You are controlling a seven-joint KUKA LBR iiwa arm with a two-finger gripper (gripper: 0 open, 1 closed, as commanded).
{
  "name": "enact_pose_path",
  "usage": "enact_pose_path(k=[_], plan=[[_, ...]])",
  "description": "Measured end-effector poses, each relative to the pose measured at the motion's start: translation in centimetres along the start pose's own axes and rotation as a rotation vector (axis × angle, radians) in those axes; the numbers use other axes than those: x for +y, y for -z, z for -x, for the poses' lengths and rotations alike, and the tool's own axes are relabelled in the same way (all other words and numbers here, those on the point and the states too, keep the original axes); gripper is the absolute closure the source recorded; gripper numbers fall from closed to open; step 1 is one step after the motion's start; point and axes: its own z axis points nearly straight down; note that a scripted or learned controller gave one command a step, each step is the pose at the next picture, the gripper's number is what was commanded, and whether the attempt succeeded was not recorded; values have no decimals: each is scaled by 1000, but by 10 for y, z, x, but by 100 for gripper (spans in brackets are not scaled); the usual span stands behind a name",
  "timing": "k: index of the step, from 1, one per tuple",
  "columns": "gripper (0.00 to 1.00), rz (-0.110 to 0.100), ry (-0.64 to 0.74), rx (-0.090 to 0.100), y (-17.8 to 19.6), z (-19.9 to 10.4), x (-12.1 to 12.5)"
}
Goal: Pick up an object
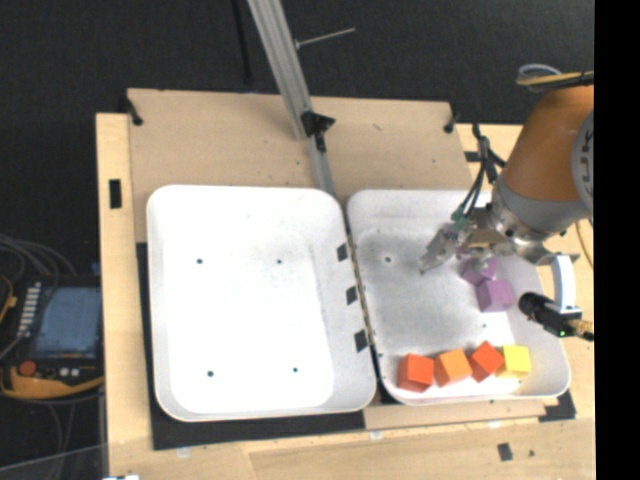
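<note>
over the right bin (400, 208), the claw (452, 248) hangs with fingers spread, gripping nothing; a purple block (492, 290) lies just beside it, and four blocks (465, 365) line that bin's near wall.

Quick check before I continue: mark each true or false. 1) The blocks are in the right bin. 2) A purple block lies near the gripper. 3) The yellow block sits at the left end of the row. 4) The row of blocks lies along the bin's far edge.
1) True: the blocks lie in the right bin.
2) True: the purple block lies just below the gripper.
3) False: the yellow block is at the right end; a red block is leftmost.
4) False: the row lies along the near edge.
</note>
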Motion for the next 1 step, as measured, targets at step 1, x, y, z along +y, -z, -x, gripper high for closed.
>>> enact_pose_path(k=[1], plan=[[0,0,0,0,-43,0,-5]])
